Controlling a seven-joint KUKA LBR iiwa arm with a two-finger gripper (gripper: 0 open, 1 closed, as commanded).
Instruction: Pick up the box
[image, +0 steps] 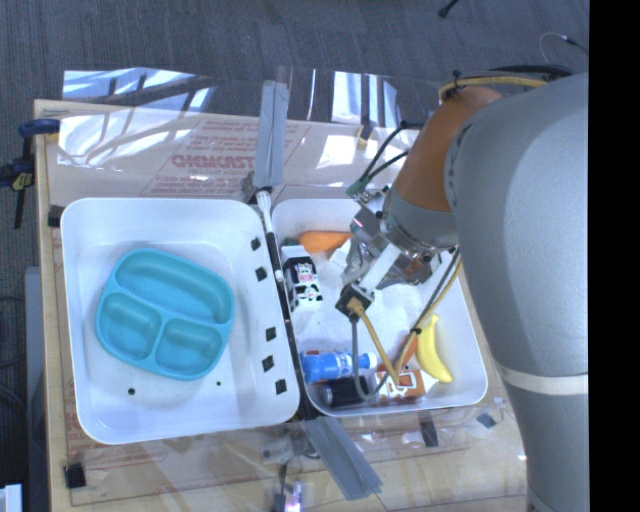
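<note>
On the bench (150, 150), two shallow white bins side by side. In the left bin (80, 300), near its middle, a blue divided plate (165, 313), lying flat. Over the middle of the right bin (325, 325), the gripper (398, 268), carried in from the right on the grey arm (530, 220) with its orange band (440, 150); cannot tell whether spread or pressed together, with the tip tucked under the wrist. At the right bin's front edge, toward the right corner, the box (400, 384): small, orange and white, lying flat, well apart from the gripper. Just beside the box, along the right wall, a yellow banana (432, 350). Left of the box along the same front edge, a black thing (345, 392), and just behind that a blue bottle (335, 364) on its side. Against the left wall, a small black-and-white carton (301, 279). At the far edge, an orange piece (322, 241), partly covered by the arm
</note>
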